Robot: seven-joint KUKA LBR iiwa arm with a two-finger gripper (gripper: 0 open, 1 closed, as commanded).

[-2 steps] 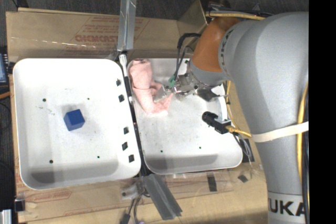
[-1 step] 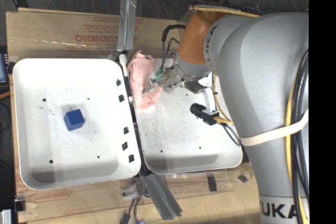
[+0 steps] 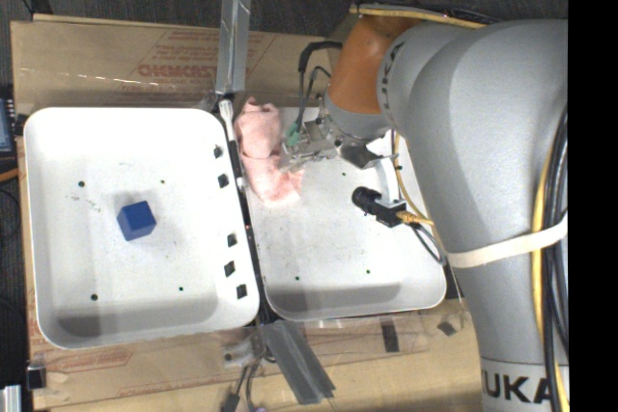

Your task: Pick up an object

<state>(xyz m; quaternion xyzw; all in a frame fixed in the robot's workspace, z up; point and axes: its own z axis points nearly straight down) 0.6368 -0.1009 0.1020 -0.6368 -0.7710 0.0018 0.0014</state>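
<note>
A pink soft toy lies in the right bin, against its left wall near the back corner. My gripper is low in that bin, right beside the toy's right side and touching or nearly touching it. A small green patch shows at the fingertips. A blue cube rests in the left bin, left of its middle.
The grey arm with its orange band covers the right bin's back right part. A metal divider bar runs between the bins at the back. Cardboard lies under both bins.
</note>
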